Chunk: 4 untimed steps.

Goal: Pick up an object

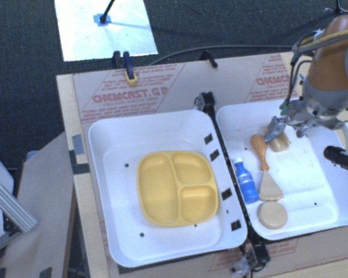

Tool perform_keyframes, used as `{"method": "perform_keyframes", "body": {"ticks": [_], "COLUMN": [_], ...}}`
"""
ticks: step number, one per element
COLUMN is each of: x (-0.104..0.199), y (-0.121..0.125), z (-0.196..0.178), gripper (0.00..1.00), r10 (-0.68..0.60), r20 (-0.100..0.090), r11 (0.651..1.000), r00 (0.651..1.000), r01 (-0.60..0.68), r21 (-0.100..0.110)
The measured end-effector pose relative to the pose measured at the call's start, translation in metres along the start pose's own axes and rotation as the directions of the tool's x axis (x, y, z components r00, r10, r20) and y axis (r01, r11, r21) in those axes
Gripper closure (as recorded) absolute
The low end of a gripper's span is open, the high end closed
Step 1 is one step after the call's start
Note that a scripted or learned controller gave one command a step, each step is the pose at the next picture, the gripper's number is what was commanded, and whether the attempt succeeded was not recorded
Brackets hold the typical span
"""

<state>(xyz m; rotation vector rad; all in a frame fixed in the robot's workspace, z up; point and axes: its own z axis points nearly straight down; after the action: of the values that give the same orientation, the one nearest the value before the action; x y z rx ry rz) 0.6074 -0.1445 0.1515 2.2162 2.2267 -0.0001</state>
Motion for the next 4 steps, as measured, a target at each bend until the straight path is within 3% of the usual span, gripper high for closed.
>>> {"method": "perform_keyframes", "body": {"ticks": [1, 2, 4], "x": [0.001, 0.001, 0.006], "y": [-0.003, -0.002, -0.005], "z": [0.041, 0.029, -0.069], "gripper": [0.0, 1.0, 1.0], "r10": [0.003, 0.003, 0.0], "r20": [0.0, 0.001, 0.001], "r11": [1.0, 1.0, 1.0], "r00": [1.0, 1.0, 1.0], "r01": [-0.003, -0.003, 0.0], "r21": [-0.001, -0.005, -0.003]}}
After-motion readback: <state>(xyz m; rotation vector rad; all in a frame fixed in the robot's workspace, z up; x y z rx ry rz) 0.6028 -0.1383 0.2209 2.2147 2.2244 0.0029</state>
